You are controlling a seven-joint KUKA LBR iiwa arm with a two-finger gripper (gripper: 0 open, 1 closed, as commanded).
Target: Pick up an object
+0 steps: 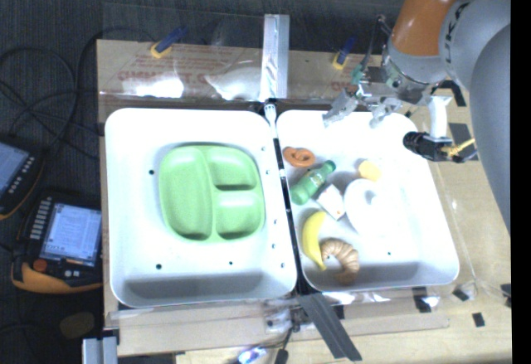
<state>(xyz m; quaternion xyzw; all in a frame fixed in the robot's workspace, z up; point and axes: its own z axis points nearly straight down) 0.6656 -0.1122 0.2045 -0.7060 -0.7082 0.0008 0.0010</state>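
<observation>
- Your bench [124, 64] sits on dark carpet, with two shallow white bins side by side: the left bin [133, 188] and the right bin [431, 230].
- Your arm [465, 31] comes in from three o'clock, its orange band [423, 14] high at the one o'clock corner of the view, wrist angled down toward the right bin's far rim.
- The gripper [358, 111] hangs over the twelve o'clock edge of the right bin, its two fingers spread apart with nothing between them.
- In the left bin lies a green divided tray [211, 192], flat in the middle.
- In the right bin, at ten o'clock, there's an orange ring-shaped piece [299, 157], and just beside it a green bottle [311, 183] lying on its side.
- A small yellow item [368, 170] sits near the centre, next to a white round object [375, 205].
- A white block [330, 201] lies between the bottle and the white round object.
- At seven o'clock in that bin a banana [312, 240] curves alongside a brown croissant [341, 254]; they are touching.
</observation>
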